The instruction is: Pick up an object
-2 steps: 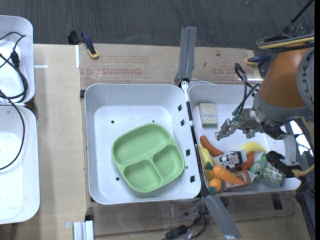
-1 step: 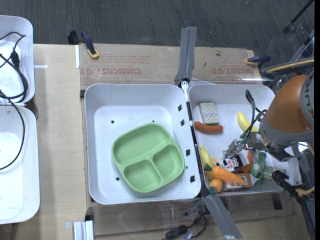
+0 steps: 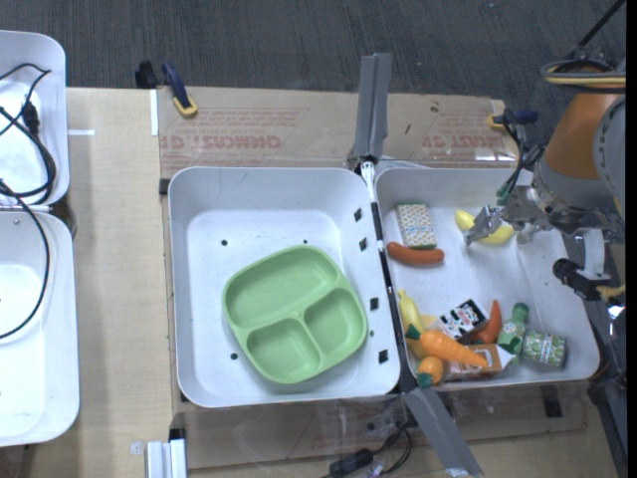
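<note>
My gripper [image 3: 490,227] hangs low in the right bin [image 3: 572,297], near its back wall. It is directly over a yellow toy fruit [image 3: 465,220], whose ends stick out on either side of it. Whether the fruit is gripped is unclear from this angle. Left of it lie a pale green packet [image 3: 415,224] and a red sausage [image 3: 415,255]. At the bin's front is a heap with a carrot [image 3: 453,347], a banana [image 3: 407,311], a black-and-white item [image 3: 460,319] and a green can [image 3: 542,348].
The left bin [image 3: 199,267] holds a green divided plate [image 3: 294,314]. A grey divider post [image 3: 372,108] rises between the bins at the back. The arm's orange band [image 3: 577,132] and wrist are above the right bin's far right corner. Cables lie on white trays [image 3: 30,167] at the far left.
</note>
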Tool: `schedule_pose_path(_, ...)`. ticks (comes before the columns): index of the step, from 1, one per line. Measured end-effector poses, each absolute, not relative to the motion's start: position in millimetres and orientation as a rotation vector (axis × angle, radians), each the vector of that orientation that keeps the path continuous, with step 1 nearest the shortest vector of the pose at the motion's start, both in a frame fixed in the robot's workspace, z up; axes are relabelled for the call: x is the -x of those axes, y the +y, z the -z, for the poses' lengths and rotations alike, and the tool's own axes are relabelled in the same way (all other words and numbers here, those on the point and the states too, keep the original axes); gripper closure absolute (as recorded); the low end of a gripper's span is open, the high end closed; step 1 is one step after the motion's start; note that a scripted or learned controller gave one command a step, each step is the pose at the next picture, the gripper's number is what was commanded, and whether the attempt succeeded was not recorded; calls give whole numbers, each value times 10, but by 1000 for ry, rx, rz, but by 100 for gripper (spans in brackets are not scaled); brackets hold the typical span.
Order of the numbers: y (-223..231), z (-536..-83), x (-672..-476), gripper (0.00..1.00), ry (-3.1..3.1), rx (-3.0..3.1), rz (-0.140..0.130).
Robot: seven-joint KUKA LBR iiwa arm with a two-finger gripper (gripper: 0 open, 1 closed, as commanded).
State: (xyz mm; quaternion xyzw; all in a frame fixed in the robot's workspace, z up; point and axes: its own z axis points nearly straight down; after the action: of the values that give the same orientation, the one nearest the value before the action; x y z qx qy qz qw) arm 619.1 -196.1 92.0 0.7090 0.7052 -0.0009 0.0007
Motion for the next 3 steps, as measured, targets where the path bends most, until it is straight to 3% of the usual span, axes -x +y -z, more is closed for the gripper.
schedule_pose_path(1, -1951, -1017, -6201, 100, 2219, -2219, 5)
schedule_pose_path(2, -1947, -1014, -6200, 0, 2219, -2220, 5)
schedule_pose_path(3, -1764, -920, -6589, 0, 2257, -2184, 3)
